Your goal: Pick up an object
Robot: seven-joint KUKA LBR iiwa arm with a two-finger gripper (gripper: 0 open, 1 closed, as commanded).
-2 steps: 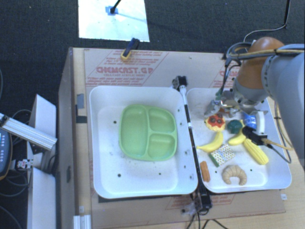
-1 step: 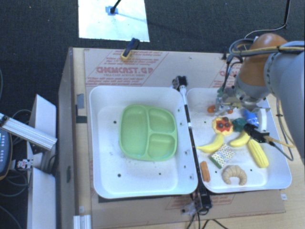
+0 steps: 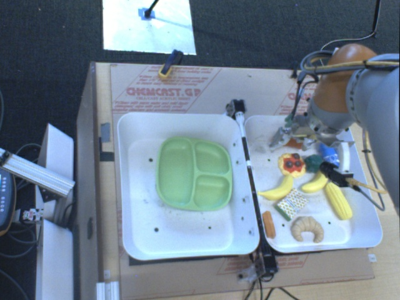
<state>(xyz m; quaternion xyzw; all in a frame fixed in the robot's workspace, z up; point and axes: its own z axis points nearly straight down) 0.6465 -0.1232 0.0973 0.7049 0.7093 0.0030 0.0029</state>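
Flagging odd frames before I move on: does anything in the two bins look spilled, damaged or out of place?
Nothing stands out. The green divided plate lies flat in the left bin. The toy foods, including the croissant, corn and bananas, lie loose but inside the right bin.

We look down from one fixed camera set above the table (image 3: 187, 83), tilted at a slant so the far edge sits toward the top of the frame and the near edge toward the bottom. We stand far enough back to take in both white bins whole: the left bin (image 3: 134, 186) near the middle, the right bin (image 3: 369, 230) toward the right. Dark floor (image 3: 50, 30) shows beyond the table's far and left sides. The arm (image 3: 375, 92) enters from our right, at the upper corner.
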